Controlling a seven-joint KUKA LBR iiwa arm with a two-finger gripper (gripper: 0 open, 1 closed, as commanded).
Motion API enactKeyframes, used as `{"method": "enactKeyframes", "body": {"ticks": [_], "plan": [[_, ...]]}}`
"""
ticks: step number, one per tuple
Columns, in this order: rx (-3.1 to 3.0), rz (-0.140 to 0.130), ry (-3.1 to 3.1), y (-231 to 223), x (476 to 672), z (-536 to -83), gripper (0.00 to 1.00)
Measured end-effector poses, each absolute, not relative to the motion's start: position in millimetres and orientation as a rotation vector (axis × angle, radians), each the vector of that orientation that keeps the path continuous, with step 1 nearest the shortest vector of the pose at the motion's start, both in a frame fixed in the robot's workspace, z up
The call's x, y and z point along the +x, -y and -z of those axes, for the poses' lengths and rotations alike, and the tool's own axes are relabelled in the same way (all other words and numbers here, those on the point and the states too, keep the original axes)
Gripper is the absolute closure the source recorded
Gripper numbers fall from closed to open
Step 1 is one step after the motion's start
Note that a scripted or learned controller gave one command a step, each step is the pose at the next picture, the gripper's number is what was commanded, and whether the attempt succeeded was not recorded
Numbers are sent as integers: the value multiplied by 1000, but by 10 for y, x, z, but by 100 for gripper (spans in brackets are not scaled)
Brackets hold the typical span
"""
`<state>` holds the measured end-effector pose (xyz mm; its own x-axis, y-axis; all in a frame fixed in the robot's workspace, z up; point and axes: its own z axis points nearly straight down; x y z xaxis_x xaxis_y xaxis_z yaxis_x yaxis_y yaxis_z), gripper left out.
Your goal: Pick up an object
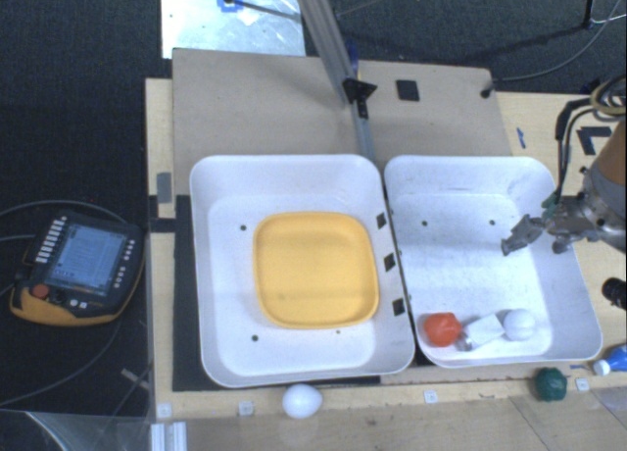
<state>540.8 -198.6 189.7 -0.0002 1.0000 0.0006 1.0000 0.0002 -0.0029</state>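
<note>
An orange-red ball [440, 328] lies in the near corner of the right bin [460, 194]. Beside it is a white piece with a round end [505, 325]. In the left bin [220, 273] lies a yellow square plate [316, 269]. My gripper [537, 242] hangs over the right side of the right bin, well behind the ball and the white piece. Its fingers [515, 239] are spread apart, open, with nothing between them.
A white egg shape [302, 401] rests on the bench in front of the left bin. Past the right bin's near right corner are a green ball [550, 384] and a blue item [613, 363]. A teach pendant [78, 268] lies far left, and a metal pole [328, 27] slants behind the bins.
</note>
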Motion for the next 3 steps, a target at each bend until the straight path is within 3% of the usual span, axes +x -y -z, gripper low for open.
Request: {"method": "enactKeyframes", "body": {"ticks": [2, 3], "plan": [[-2219, -3, 2220, 2034, 5407, -945, 0], [-2223, 1, 2223, 2040, 5421, -1073, 100]]}}
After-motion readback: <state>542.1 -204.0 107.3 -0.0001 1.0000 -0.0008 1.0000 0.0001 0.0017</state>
